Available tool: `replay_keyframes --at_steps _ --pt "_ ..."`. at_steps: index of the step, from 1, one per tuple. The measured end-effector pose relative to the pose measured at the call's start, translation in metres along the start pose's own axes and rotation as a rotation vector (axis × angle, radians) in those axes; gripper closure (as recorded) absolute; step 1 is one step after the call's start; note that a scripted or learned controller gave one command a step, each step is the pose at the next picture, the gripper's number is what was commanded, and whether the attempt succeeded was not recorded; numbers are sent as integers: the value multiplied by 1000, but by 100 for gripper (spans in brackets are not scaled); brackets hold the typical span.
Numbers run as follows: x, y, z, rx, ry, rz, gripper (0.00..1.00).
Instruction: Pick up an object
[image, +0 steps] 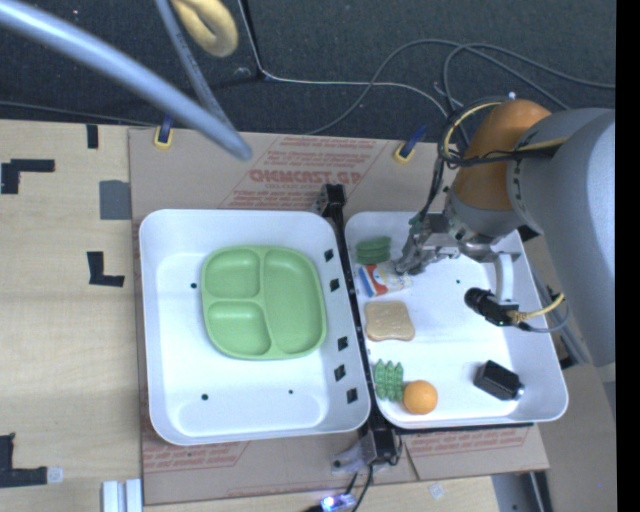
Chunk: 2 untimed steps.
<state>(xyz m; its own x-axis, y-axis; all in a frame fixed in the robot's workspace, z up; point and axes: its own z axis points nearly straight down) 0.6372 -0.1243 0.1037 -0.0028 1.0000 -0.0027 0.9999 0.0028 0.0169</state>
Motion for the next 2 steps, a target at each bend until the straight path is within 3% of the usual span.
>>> replay_keyframes --at_steps 2 --pt "-2 1 -109 13 2 1 100"
